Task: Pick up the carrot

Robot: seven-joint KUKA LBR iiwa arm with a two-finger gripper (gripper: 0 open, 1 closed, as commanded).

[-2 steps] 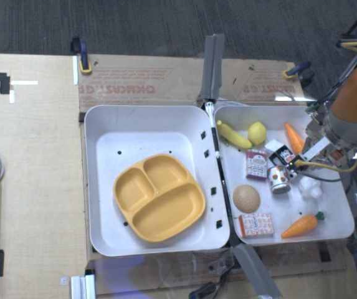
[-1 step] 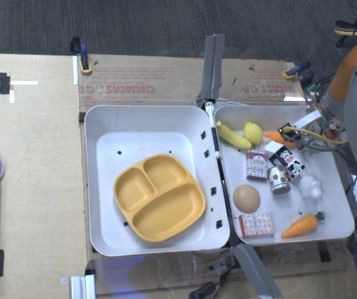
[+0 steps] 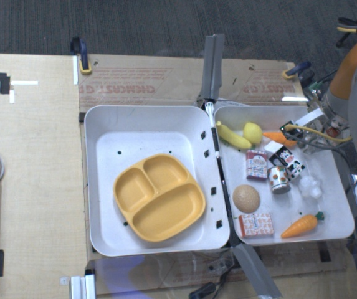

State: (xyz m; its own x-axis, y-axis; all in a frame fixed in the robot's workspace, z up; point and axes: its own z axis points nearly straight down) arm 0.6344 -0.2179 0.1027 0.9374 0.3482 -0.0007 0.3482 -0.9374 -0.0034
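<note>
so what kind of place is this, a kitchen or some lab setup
Most likely a robot lab bench, not a kitchen. Two white bins sit side by side on a board held with clamps, the food, such as the carrot and banana, looks like toys, and a cabled robot arm reaches in.

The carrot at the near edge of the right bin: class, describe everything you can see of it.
The carrot is a small orange cone with a green tuft at its thick end, smooth and plastic-looking like a toy. It lies flat on the white floor of the right bin, near the front right corner, its tip pointing toward a small box and its tuft up and to the right. Nothing touches it.
</note>
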